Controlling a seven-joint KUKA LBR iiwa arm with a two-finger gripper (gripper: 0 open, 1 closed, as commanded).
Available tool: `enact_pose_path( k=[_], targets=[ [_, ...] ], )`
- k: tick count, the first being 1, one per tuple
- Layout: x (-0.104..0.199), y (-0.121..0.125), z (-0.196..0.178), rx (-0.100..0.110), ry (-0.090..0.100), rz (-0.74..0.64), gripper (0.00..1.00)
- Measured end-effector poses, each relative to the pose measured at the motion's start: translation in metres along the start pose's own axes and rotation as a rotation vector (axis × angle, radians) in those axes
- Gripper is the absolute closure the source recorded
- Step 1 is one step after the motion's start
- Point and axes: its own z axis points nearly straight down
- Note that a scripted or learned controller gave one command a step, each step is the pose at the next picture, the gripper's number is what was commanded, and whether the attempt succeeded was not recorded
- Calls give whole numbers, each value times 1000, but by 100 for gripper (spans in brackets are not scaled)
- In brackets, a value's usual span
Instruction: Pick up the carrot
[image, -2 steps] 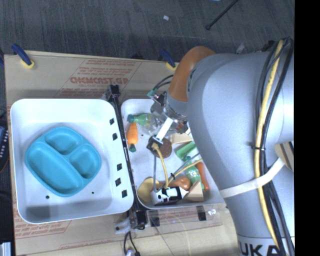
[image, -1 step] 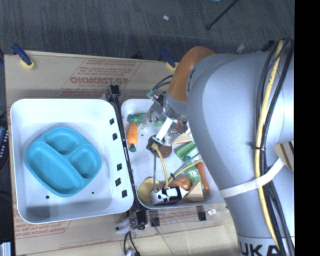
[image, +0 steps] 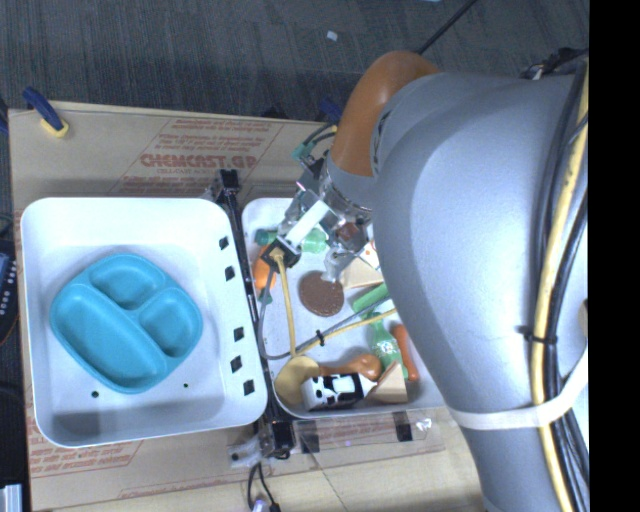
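**Tool low over the crowded right bin**

The tool (image: 318, 232) hung over the right bin's (image: 262, 212) far end; whether its fingers were apart or together could not be told. The carrot (image: 263, 274) lay just beside it against the left wall, probably awkward to straddle.

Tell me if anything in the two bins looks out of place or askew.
The right bin is a jumble: a brown disc, a black-and-white cow toy and the carrot, which is pressed against the left wall. The blue divided plate sits flat in the left bin. Nothing looks spilled or broken.
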Motion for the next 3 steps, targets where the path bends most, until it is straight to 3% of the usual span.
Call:
enact_pose_path(
  k=[1, 2, 3],
  targets=[
    [7, -1, 3, 0, -3, 159, 0],
    [-60, -41, 4, 3, -8, 213, 0],
    [-36, -33, 3, 1, -5, 401, 0]
  ],
)
